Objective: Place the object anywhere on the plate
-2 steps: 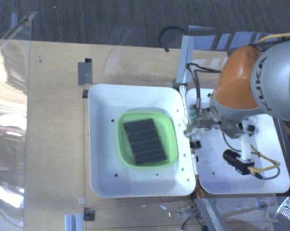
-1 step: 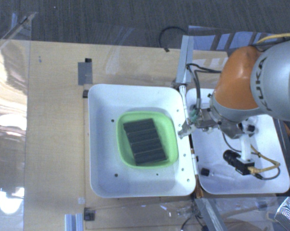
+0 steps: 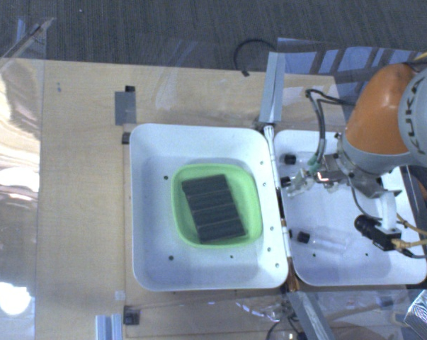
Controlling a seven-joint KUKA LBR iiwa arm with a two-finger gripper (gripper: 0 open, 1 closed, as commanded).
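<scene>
Two bins sit side by side. In the left bin (image 3: pixel 148 261), a green plate (image 3: pixel 179 202) rests in the middle. A dark block (image 3: pixel 213 208) lies flat on the plate, right at its center. Over the right bin (image 3: pixel 340 269), toward 9 o'clock, hangs the gripper (image 3: pixel 299 181). Whether it is clenched or let go, I cannot tell. The arm (image 3: pixel 380 113) comes in from 3 o'clock.

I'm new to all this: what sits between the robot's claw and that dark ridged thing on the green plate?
In the camera view, the raised white rims where both bins meet lie between the gripper and the dark ridged block on the green plate.
</scene>
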